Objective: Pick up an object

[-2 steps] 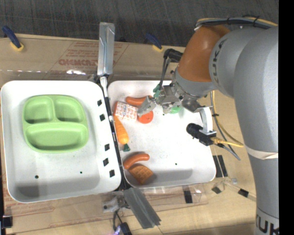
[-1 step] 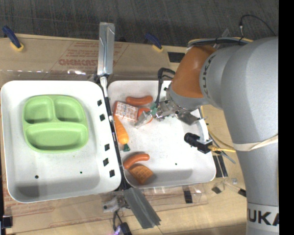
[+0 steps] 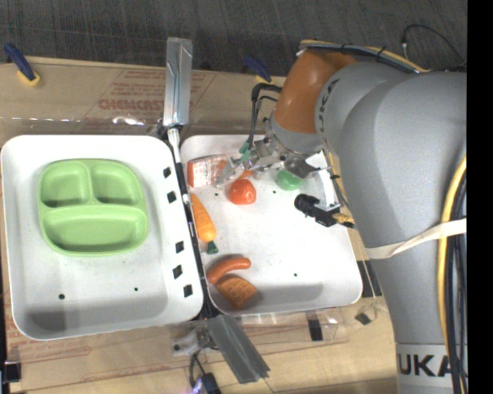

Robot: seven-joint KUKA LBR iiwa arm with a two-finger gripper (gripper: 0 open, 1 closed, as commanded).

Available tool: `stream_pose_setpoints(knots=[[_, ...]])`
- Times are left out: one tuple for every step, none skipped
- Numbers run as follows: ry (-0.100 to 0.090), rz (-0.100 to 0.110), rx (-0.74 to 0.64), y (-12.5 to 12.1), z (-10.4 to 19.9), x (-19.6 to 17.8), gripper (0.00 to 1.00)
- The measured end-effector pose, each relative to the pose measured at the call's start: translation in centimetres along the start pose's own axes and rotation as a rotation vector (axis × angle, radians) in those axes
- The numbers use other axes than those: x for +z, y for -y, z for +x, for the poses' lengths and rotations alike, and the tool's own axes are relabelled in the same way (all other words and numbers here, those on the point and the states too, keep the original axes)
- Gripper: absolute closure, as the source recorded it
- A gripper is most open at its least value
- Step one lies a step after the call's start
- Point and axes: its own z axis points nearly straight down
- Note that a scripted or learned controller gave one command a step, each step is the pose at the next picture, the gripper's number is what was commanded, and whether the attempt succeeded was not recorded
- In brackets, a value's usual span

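Observation:
My gripper [image 3: 253, 159] is low over the far part of the right bin [image 3: 312, 265], the grey arm coming in from the right. It hangs just above a red tomato [image 3: 241, 191] and right beside a clear packet with an orange and white label [image 3: 205, 171]. A green round thing [image 3: 289, 179] lies partly under the wrist. An orange carrot [image 3: 202, 218] lies along the bin's left wall. Nearer the front are a reddish sausage [image 3: 229, 265] and a brown bread-like piece [image 3: 237, 290]. I see nothing plainly held in the gripper.
The left bin [image 3: 33, 302] holds a green divided plate [image 3: 93, 205]. A metal divider strip [image 3: 177, 80] stands between the bins at the back. Brown cardboard [image 3: 107, 89] lies behind the bins.

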Motion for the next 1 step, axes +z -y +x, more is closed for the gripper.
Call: stream_pose_setpoints(knots=[[0.001,-0.003,0.058,-1.88,8.14,-10.15,0.00]])
